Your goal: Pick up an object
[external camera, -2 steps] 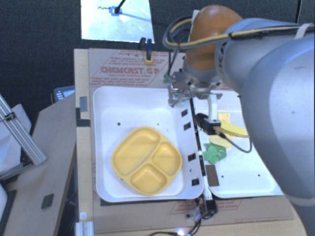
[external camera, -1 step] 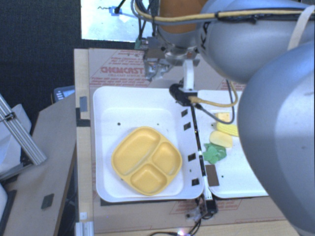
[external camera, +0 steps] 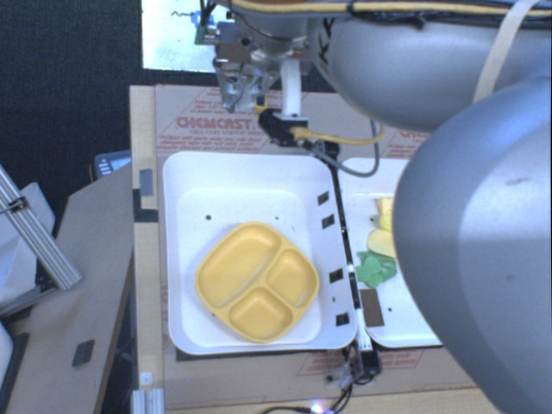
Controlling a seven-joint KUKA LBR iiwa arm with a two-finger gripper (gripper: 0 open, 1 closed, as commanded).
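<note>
So my gripper (external camera: 244, 93) is hanging up past the far edge of the left bin (external camera: 185, 231), over the cardboard (external camera: 203, 121). Can't tell how my jaws stand, too blurry up there. The yellow divided plate (external camera: 257, 280) sits flat in the left bin. The right bin (external camera: 401, 330) has a green thing (external camera: 376, 268) and something pale yellow (external camera: 385, 214), maybe fruit.

Grey arm (external camera: 448, 102) reaches from right (orange band up top); gripper (external camera: 244, 93) raised, pointing down.
</note>
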